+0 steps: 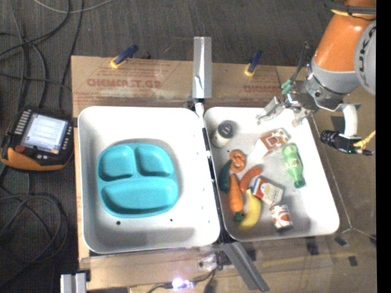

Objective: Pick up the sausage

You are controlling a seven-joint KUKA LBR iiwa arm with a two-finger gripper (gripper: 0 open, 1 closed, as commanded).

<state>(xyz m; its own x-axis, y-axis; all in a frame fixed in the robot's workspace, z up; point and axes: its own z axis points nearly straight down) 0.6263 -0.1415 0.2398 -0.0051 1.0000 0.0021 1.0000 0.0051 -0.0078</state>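
Cables (pixel 24 224) trail over the dark floor at the lower left of the frame, beside the desk (pixel 146 84) with its brown board top. At the bottom edge sits the near rim of the two white bins. The left bin (pixel 91 224) carries a turquoise divided tray (pixel 139 179) in its middle. The right bin (pixel 324 206) holds a cluster of toy groceries. Nearest the bottom lie a small red and white can (pixel 281 217) and a yellow banana (pixel 250 210), with an orange carrot (pixel 235 195) just left of the banana. A white and red carton (pixel 266 190) lies tilted between banana and can. The sausage (pixel 250 177), reddish orange, lies at a slant in the middle of this bin, touching the carton's upper corner and just right of a pretzel (pixel 237 160) and a dark green vegetable (pixel 225 176). A green bottle (pixel 293 163) lies to the right of the sausage, and a small box (pixel 274 140) sits above it. A grey round lid or jar (pixel 224 130) stands near the bin's upper left corner. Further up, the tool (pixel 282 110) hovers over the bin's upper right rim, its metal fingers (pixel 269 113) spread apart and gripping nothing, well apart from the sausage. The arm (pixel 342 47), orange above the wrist, fills the upper right corner. Two clamps, a blue and yellow clamp (pixel 124 56) and a second clamp (pixel 253 63), sit on the desk's far edge. A handheld control pendant (pixel 38 138) lies at the left edge.
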